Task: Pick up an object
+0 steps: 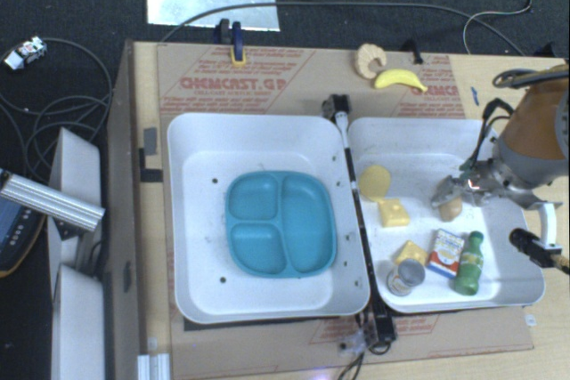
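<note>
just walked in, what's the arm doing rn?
The arm's end effector is down in the right bin, right at a small tan object. Whether it has a grip isn't clear. A green bottle, a carton, a can and yellow pieces lie nearby. The left bin holds a blue divided plate.

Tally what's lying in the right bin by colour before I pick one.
Yellow: 3 - round piece, block, wedge
Green: 1 - bottle
Red and white: 1 - carton
Silver: 1 - can
Tan: 1 - lump by the gripper
Total: 7
</note>
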